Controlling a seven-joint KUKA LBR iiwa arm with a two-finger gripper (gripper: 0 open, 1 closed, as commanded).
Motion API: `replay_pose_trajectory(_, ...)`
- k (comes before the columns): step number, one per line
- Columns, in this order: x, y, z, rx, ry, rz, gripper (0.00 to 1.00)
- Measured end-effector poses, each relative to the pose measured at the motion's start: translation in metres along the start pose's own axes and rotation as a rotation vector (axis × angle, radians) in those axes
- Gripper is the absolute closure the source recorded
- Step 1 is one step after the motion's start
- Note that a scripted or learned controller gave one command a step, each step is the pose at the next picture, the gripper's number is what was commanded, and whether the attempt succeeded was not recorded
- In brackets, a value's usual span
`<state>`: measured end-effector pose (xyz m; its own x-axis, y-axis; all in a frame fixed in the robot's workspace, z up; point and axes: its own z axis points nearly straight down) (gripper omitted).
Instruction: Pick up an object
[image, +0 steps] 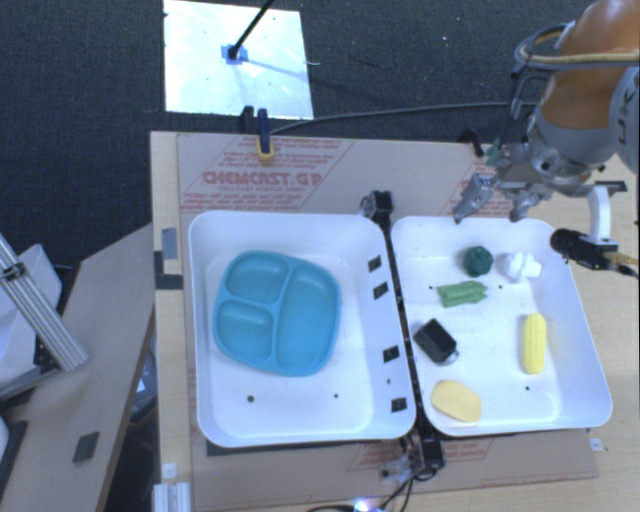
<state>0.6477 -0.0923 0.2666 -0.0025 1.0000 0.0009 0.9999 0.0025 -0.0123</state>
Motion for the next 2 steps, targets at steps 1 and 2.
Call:
replay_pose_trajectory(1, 0.000, 0.001, -0.006, -0.010, -0.001, -0.002, 0.00)
replay_pose_trajectory(2, 0.008, 0.004, 0.042, -0.006, 0.000, -0.004, 0.00)
